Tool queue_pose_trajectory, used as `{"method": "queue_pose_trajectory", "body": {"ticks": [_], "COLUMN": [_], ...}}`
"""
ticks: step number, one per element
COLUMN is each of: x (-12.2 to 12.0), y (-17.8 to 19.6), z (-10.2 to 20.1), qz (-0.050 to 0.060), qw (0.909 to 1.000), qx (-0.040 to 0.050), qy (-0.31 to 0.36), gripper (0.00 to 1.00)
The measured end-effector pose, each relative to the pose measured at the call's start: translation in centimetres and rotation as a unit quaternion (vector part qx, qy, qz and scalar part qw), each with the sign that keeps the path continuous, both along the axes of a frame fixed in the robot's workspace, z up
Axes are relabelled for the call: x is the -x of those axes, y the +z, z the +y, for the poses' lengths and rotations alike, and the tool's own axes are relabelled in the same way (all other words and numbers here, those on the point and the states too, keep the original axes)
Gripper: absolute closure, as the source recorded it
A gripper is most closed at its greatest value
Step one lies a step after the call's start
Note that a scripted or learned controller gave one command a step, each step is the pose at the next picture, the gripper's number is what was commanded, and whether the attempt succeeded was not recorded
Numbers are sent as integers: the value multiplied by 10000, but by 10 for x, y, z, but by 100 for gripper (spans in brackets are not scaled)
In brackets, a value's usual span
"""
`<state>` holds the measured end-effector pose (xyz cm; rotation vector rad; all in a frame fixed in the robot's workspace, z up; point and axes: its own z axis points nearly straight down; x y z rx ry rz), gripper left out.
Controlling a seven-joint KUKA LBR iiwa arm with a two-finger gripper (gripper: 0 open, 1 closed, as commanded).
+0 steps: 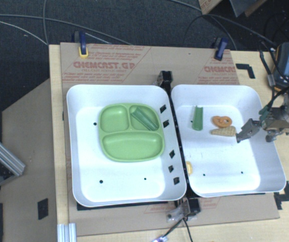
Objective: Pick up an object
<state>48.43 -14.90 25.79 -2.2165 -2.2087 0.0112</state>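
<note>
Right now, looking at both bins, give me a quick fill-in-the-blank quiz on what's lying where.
1. The green plate sits in the ____ bin.
2. The plate has ____ compartments.
3. The orange pretzel lies in the same bin as the green stick, which is the ____ one.
4. The gripper reaches in from the ____ side of the view.

Missing words: left; three; right; right

Green plate (131,133) in left bin (83,185); pretzel (221,120) in right bin (265,180).
</note>
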Motion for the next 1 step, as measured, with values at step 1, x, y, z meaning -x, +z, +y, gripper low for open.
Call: {"method": "queue_pose_trajectory", "body": {"ticks": [1], "x": [-2], "y": [6], "z": [0], "qz": [-64], "qw": [10000], "qx": [14], "qy": [18], "gripper": [0]}}
